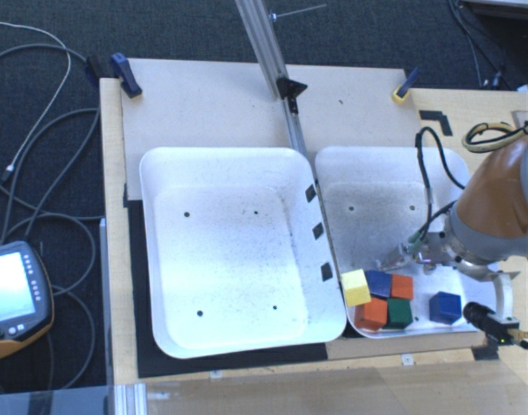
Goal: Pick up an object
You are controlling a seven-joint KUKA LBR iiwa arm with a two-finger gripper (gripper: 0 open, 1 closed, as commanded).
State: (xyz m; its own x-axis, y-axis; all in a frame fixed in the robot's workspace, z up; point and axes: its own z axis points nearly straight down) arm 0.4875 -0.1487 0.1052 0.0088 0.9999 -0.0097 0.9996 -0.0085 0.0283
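Where the arm (497,206) leans in over the right bin (367,188), the gripper (419,253) hangs low above the bin's near end; whether it is open or closed I cannot tell. Just beside the gripper, on the near side: a cluster of yellow block (356,287), dark blue block (378,282), orange block (402,285), red-orange block (372,313), green block (398,314). A separate blue block (446,307) lies apart, toward the arm. Step, by my reading: approach, nothing lifted. Next: settle on one block and descend.
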